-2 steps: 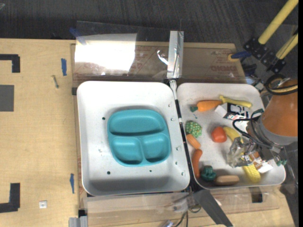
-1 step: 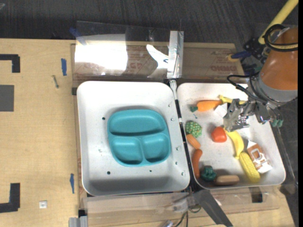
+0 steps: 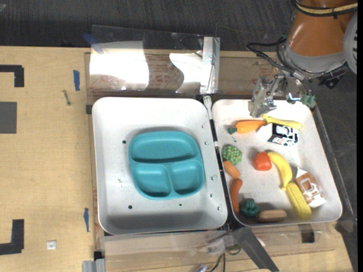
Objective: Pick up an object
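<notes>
Your pincer [image 3: 264,102] hovers above the carrot [image 3: 249,127], grip state unreadable; you likely need to descend and clamp.

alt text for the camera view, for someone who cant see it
A grey and orange robot arm's gripper hovers at the far edge of the right white bin of toy food, above a carrot. The left white bin holds a teal divided tray.

Teal tray [image 3: 165,164] in left bin [image 3: 108,123].
</notes>
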Robot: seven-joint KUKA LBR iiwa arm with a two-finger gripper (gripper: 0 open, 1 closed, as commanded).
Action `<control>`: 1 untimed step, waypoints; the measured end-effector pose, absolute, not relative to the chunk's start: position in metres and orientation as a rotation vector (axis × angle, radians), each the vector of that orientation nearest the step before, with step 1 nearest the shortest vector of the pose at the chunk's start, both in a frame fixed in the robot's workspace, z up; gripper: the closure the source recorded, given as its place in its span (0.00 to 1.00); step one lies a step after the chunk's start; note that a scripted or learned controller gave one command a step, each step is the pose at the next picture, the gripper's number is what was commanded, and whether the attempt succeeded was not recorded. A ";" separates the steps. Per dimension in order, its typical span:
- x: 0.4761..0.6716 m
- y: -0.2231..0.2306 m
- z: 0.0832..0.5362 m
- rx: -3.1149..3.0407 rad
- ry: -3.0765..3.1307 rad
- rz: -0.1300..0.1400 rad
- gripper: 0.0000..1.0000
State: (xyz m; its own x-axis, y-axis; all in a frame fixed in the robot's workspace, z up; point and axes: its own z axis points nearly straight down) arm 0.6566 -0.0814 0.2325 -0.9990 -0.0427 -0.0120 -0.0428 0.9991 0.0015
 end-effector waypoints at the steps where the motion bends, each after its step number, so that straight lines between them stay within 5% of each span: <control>1: 0.668 -0.015 0.234 -0.094 3.129 0.004 1.00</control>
